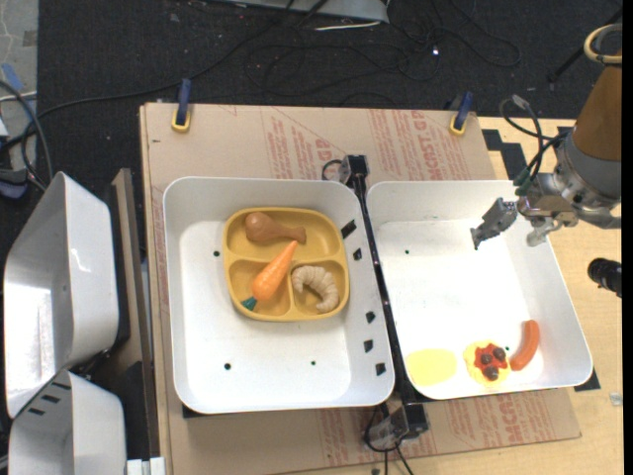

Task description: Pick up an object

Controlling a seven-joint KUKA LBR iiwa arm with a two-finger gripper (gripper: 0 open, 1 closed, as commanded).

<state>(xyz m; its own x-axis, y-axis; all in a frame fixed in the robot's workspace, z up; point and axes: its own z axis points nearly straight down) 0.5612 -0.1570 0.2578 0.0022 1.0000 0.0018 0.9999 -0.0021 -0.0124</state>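
My gripper (514,230) hangs over the upper right part of the right bin (445,265), its fingers apart with nothing between them. Near that bin's front edge lie a flat pale yellow disc (431,365), a small round piece with red and dark toppings (488,358) and an orange-red sausage (525,344). All three sit well in front of the gripper. In the left bin (198,295) a yellow divided plate (237,287) holds a brown drumstick (273,229), an orange carrot (274,271) and a pale curled shrimp (317,285).
The two bins meet at a central divider with black clips (368,265). Cardboard (297,137) lies under the bins, held by yellow clamps at the back. White containers (54,285) stand at the far left. Cables run across the dark floor behind.
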